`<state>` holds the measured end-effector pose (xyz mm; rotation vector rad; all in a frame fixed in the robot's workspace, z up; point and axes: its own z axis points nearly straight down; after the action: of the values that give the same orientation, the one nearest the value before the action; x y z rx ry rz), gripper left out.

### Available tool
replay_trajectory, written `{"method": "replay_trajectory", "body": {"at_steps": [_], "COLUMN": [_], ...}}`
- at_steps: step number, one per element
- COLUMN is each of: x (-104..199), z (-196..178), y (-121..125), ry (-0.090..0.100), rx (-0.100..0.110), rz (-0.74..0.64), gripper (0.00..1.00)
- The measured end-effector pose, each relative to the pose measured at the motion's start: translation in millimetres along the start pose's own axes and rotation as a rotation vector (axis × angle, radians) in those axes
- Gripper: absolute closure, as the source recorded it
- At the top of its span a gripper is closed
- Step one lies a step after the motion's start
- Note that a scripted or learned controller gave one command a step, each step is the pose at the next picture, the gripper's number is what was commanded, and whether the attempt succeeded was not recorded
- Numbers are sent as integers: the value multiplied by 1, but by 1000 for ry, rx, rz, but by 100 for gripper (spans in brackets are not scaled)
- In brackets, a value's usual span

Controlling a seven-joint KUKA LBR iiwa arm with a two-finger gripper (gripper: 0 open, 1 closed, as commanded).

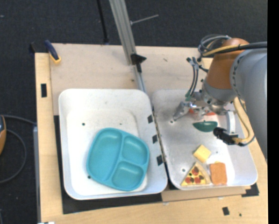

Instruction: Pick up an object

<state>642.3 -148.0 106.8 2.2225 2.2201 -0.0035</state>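
Pale wooden bench (97, 69) below, carrying two shallow white bins side by side. Grey arm (249, 73) with an orange band (221, 69) coming in from the right, bent down over the far part of the right bin.

Left bin (78, 106): holds a teal divided plate (118, 158) with three compartments, lying flat in the near half, close to the near wall.

Right bin (176, 143): holds all the small things, grouped in its near right part.

Slim aluminium post (123, 27) rising at a slant from behind the bins, near the gap between them.

Gripper (191, 108) low above the far middle of the right bin, over bare floor. Open or closed: cannot tell, too small and blurred. Nothing visibly held in it.

Dark green rounded object (204, 125) just beside the gripper, on its near right side; touching or apart, cannot tell.

Toy pizza slice (195, 175) lying flat against the near wall of the right bin. Orange piece (218, 172) just beside it on the right, about touching. Yellow block (201, 153) a little further in, near both, well apart from the gripper.

Blue and yellow clamp (53, 52) at the far left corner of the bench.
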Motion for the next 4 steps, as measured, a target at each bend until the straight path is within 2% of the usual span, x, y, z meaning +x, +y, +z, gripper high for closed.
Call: {"method": "replay_trajectory", "body": {"at_steps": [1,3,4], "x": [-1,-9,38], "z": [-15,-133,-125], "y": [2,-1,9], "ry": [-1,-1,2], "rx": [-6,-9,-3], "rz": [2,-3,-7], "gripper": [100,100,100]}}
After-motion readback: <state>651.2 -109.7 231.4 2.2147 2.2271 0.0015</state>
